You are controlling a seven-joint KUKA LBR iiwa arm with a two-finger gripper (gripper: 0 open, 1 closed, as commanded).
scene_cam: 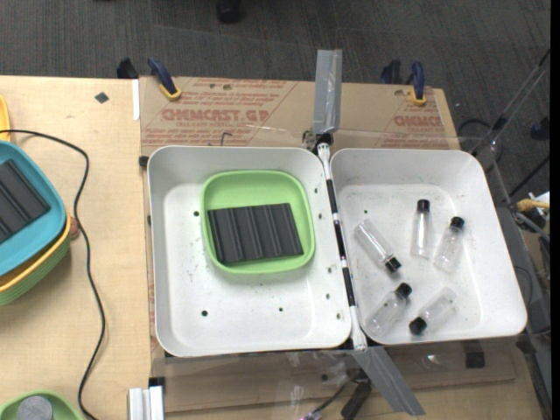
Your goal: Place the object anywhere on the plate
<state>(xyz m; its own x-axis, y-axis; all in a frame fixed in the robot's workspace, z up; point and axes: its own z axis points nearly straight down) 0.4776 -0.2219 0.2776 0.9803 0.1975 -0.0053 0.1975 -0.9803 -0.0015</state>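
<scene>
Camera view is showing two white bins side by side: the left bin (175, 313) is holding a green plate (219, 195) with a dark ribbed insert (254, 233) lying on it; the right bin (490, 199) is holding five clear vials with black caps.

Progress: nothing is resting on the plate apart from its insert, so the placement is reading as not yet done. All vials are lying loose on the right bin's floor, well apart from the plate. Pick, carry and release are all remaining. Gripper state: cannot tell.

Candidate objects and axes:
- vial nearest the divider (377, 245): long axis running diagonally, cap pointing lower right.
- upright-in-frame vial (423, 226): axis near vertical, cap toward the far rim.
- vial beside it (450, 240): slightly tilted, cap up-right.
- two lower vials (389, 305), (431, 311): diagonal, caps opposed.
</scene>
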